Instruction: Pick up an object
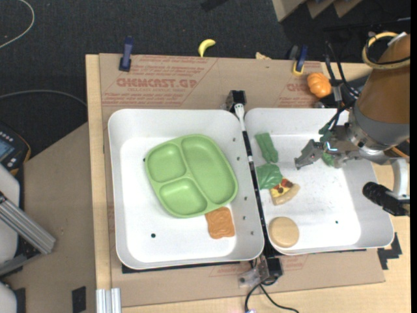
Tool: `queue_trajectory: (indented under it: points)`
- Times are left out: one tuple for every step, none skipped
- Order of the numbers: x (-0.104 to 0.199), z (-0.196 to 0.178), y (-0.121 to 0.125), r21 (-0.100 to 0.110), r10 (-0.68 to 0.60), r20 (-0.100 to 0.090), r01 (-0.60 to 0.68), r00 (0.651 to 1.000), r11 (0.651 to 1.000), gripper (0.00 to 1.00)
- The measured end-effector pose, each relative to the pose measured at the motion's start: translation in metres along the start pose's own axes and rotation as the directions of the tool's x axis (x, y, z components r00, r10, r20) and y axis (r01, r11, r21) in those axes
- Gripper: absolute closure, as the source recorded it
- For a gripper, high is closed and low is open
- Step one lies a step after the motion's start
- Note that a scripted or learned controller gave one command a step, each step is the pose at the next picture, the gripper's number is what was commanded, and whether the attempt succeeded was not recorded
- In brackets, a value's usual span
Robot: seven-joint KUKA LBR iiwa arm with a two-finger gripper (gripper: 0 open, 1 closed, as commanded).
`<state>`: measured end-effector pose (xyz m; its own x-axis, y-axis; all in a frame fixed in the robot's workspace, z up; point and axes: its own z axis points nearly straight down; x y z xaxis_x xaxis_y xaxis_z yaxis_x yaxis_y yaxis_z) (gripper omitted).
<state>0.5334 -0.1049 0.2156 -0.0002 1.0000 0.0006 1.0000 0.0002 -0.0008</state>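
hovering over the right bin [365, 237], well right of the pizza slice [284, 192]: gripper [311, 156], fingers spread, nothing between them. just above the slice, green toys [266, 162]; below it, round tan bun [284, 232].

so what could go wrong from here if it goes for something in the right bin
1. The pizza slice touches the green piece, so a grasp there may drag both or slip.
2. The round bun lies near the bin's front rim; the gripper might hit it.
3. The long green piece lies flat beside the divider, hard to get fingers around.
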Motion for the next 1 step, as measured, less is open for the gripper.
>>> queue_trajectory:
  points:
    - [-0.0003, -0.1693, -0.0549, -0.018, -0.001, 0.003, 0.001, 1.0, 1.0, 0.0]
